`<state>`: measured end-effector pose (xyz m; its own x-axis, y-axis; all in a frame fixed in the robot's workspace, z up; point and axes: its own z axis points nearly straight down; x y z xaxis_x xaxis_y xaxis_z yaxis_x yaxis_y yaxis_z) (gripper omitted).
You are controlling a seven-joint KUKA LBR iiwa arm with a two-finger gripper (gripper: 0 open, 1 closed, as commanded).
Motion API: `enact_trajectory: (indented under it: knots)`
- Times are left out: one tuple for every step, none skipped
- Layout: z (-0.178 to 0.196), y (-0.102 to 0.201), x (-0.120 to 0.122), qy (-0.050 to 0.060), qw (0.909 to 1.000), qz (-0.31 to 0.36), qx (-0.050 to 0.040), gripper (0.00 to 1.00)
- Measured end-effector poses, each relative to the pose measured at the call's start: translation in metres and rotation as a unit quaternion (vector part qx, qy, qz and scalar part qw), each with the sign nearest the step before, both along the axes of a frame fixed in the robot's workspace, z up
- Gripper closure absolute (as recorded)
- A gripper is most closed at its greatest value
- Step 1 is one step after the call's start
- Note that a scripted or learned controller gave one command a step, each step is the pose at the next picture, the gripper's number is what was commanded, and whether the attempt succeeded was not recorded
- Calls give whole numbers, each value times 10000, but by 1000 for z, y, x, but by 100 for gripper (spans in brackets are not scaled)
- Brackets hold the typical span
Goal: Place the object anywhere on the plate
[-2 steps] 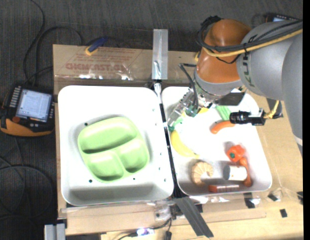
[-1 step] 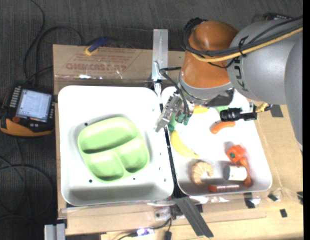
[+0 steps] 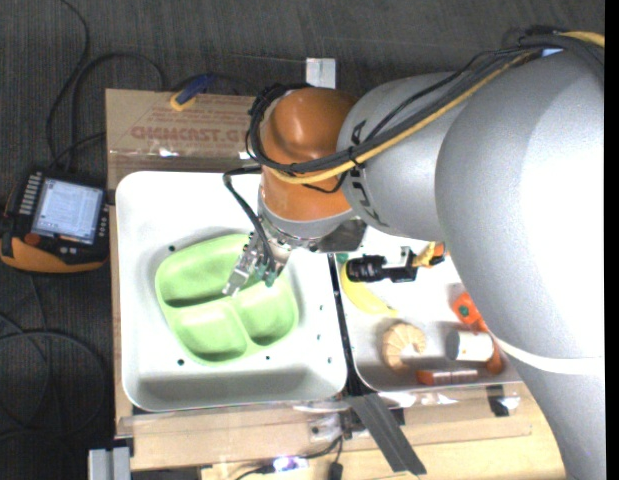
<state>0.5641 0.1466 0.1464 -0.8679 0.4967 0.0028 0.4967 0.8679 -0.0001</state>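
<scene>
A light green plate (image 3: 204, 313), divided into three compartments, lies in the left white bin (image 3: 139, 368). My gripper (image 3: 251, 270) hangs low over the plate's right part, near the ridge where the compartments meet. A small dark green bit (image 3: 271, 277) shows at the gripper's tip, but I cannot make out whether it is a held object. The orange wrist and grey arm hide the back right corner of the left bin.
The right bin (image 3: 374, 378) holds a yellow banana-shaped thing (image 3: 363, 297), a tan pastry (image 3: 402, 341), an orange piece (image 3: 467, 309), a white cylinder (image 3: 473, 347) and a reddish stick (image 3: 448, 375). A cardboard sheet (image 3: 174, 128) lies behind the bins. A pendant (image 3: 59, 220) rests on the floor at the left.
</scene>
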Motion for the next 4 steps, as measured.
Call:
enact_trajectory:
  knots:
    - [82, 8, -59, -10, 9972, 746, -12, 100]
    - [67, -7, -80, -3, 9874, 1583, -14, 100]
    - [39, 59, -81, 0, 9858, 1679, 4, 100]
    - [50, 21, -31, -19, 9723, 2339, -13, 100]
